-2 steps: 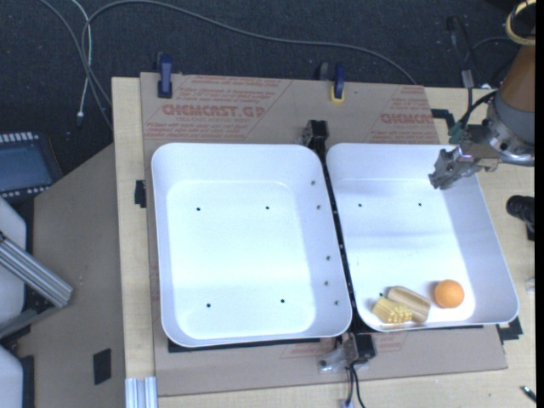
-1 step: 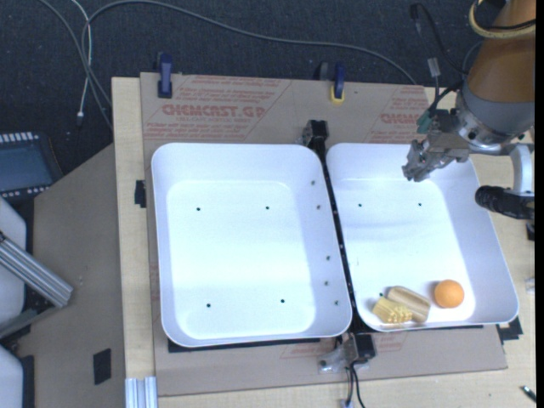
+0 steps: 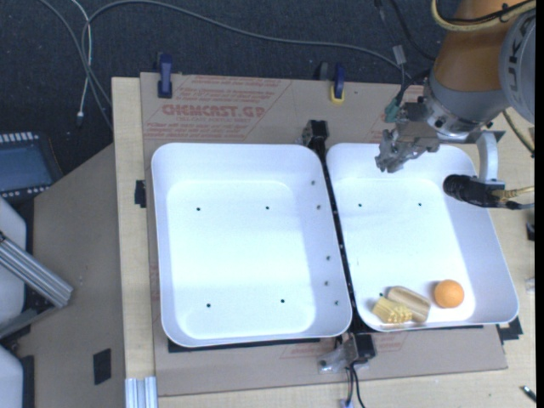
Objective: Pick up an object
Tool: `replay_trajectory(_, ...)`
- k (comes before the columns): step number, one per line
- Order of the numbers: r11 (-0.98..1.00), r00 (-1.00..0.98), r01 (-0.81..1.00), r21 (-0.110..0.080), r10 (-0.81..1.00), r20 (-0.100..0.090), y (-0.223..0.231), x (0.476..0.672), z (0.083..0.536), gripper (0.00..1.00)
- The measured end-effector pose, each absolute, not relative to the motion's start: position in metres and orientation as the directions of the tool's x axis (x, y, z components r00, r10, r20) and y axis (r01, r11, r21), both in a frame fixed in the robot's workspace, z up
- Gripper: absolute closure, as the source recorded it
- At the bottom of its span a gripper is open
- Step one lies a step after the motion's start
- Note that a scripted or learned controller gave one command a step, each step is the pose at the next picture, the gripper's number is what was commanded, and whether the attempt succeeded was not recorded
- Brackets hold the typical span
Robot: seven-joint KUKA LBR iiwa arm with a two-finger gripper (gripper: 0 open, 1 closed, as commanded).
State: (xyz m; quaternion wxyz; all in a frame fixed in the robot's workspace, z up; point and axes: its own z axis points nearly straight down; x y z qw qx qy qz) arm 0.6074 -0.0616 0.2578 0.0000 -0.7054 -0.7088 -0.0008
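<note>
**Three small items at the near rim of the right bin; gripper high over its far edge**

Nearest the lens, along the front rim of the right bin [image 3: 476, 228], three small objects are seen. An orange ball [image 3: 449, 293], round and smooth, sits just inside the near right corner. Just to its left a tan, oblong, bread-like roll [image 3: 410, 298] is laid at a slant, and touching its near side a yellow, ribbed piece shaped like a corn cob [image 3: 393, 313] is found against the rim. Roll and cob are in contact; the ball is apart from them by a small gap.

Both bins are shallow, white, glossy, with rounded corners and a few small dark dots on the floor. No object is noted on the floor of the left bin [image 3: 242, 240]. The two bins are set side by side, rims touching, on a tan board [image 3: 221, 109] printed with red lettering and held by blue clamps at its far edge.

The gripper [image 3: 393, 161] is seen over the far edge of the right bin, well apart from the three objects, with nothing between its fingers. Whether the jaws are open or closed cannot be told; the metal parts are too small and cluttered. Behind it the arm [image 3: 480, 41] is noted, grey with an orange band. Dark carpet and loose cables surround the bench.
</note>
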Motion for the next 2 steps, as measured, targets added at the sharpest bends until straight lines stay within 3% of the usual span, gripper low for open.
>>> replay_trajectory(2,0.004,-0.004,1.0,-0.001,1.0,0.001,0.047,0.629,0.232,1.0)
